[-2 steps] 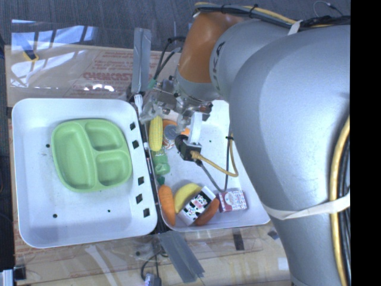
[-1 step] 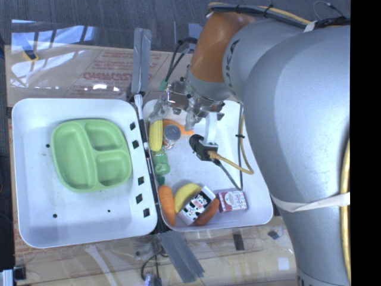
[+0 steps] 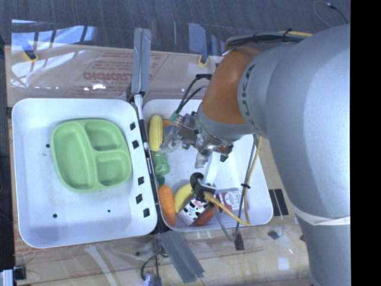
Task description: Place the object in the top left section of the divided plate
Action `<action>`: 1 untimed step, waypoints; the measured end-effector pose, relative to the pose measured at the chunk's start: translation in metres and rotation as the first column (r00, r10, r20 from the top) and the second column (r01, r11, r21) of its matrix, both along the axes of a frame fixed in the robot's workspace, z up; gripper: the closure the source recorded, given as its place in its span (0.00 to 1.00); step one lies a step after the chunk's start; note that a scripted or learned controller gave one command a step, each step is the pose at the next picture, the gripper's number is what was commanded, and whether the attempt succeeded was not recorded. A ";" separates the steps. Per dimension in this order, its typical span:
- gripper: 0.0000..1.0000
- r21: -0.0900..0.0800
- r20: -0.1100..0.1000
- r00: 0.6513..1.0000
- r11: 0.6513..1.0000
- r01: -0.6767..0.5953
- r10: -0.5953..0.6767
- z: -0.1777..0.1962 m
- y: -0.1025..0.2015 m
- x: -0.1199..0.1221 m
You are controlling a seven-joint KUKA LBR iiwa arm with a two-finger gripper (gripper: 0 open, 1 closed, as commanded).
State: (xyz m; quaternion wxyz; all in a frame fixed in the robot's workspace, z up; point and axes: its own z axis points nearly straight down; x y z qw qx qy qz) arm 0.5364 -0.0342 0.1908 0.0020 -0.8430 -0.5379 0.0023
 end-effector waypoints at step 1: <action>1.00 0.001 -0.002 1.000 1.000 -0.003 0.003 0.009 0.000 0.000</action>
